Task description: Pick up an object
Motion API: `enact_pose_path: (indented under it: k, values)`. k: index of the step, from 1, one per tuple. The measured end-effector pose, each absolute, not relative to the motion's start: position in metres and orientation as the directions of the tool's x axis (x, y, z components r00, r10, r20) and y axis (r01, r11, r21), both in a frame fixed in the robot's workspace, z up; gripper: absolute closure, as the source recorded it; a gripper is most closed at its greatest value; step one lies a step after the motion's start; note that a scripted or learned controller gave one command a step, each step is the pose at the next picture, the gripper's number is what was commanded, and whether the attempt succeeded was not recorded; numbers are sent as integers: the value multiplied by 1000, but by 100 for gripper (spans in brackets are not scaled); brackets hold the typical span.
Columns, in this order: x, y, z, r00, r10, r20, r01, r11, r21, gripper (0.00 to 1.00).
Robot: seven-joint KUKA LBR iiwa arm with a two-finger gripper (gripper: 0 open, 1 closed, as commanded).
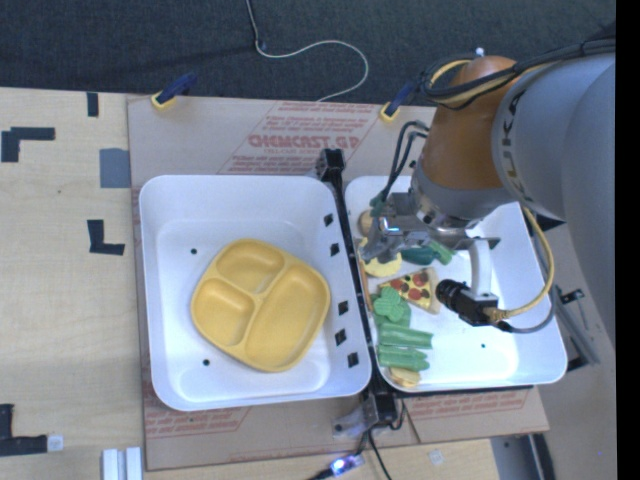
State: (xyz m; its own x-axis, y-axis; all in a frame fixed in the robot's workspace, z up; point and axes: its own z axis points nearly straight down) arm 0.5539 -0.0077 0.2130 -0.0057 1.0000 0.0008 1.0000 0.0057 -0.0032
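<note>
You're looking down on the worktop (60,198) w/ two white bins side by side. The left bin (170,218) holds a yellow divided plate (261,304), three compartments, lying flat near the bin's middle.

The right bin (520,348) carries the toy food, all bunched along its left side next to the divider. From top to bottom: a pale yellow piece (380,265) just under the arm's wrist, a pizza slice (415,290) w/ red dots, a green leafy piece (391,307) touching the pizza's left edge, a bundle of green beans (404,346) below that, and a small tan piece (405,375) at the bin's near wall.

The arm (530,128) comes in from the right, orange band above the wrist, and reaches down over the right bin's upper-left part. The pincer (395,230) sits low at the top of the food cluster, just above the pale yellow piece and close to the pizza slice. Its tips are hidden among grey hardware and cables from this angle, so you can't tell whether it's apart or together, or whether anything sits in it. Contact w/ the pale yellow piece: can't tell either.

A black connector (462,301) w/ a yellow cable hangs off the wrist, just right of the pizza slice.
</note>
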Motion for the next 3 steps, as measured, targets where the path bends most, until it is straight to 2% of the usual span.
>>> enact_pose_path:
  k: [1,2,3]
  values:
    - [548,37,228,-6,1000,1,1000,6,-1,100]
    - [554,22,232,-1,1000,0,1000,1,-2,100]
    - [551,24,234,-1,1000,0,1000,1,-2,100]
